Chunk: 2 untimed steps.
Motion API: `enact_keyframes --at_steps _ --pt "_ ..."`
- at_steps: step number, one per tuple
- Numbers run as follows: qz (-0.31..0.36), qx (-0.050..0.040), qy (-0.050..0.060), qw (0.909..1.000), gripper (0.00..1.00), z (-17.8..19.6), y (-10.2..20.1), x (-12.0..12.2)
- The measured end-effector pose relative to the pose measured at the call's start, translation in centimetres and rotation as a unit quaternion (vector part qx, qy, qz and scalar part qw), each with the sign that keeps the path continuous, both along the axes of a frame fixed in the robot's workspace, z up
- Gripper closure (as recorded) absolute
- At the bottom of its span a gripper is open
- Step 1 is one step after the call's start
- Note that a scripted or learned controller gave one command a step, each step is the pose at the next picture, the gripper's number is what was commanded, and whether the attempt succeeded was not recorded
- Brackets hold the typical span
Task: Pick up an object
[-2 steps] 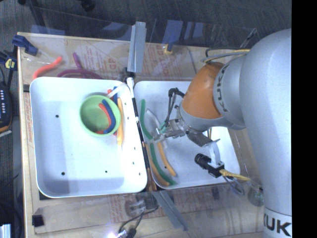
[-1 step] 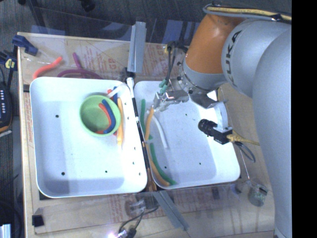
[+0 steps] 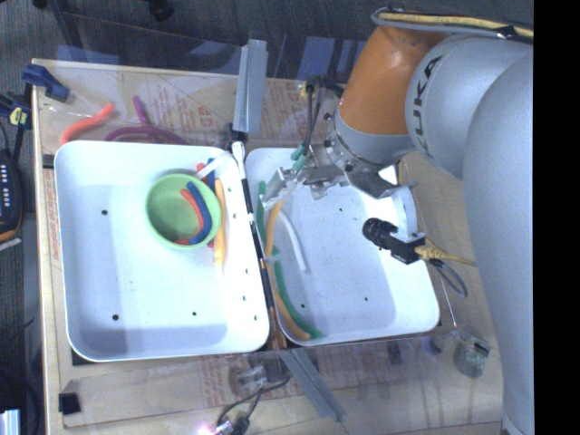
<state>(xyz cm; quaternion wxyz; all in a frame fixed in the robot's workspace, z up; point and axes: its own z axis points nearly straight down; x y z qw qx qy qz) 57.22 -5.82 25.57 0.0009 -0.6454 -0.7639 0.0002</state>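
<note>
Nothing lifted yet: every object lay in a bin.

The bowl (image 3: 184, 209) with its coloured strips sat in the left bin (image 3: 109, 288); green and orange strips (image 3: 288, 299) lay along the right bin's (image 3: 381, 302) left wall. The gripper (image 3: 304, 172) hung low over that bin's far left corner; its grip could not be told, so the pick remained.

We see a pale wooden table (image 3: 181, 93) with faded red markings on its top, carrying two shallow white bins side by side, their inner rims touching. The left bin (image 3: 109, 306) and the right bin (image 3: 399, 311) cover most of the surface. Behind the left bin, directly on the table, lie an orange tool handle (image 3: 86, 123) and a loop of purple hose (image 3: 149, 134), just beside the bin's far rim.
</note>
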Motion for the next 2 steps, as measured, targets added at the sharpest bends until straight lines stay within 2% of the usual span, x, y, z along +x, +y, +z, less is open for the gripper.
enact_keyframes --at_steps 1,2 --pt "-0.113 -0.001 -0.005 0.9936 0.0 -10.5 -2.8 2.5" --pt "-0.06 -0.0029 -0.001 0.9982 0.0 -14.4 -4.6 4.6"
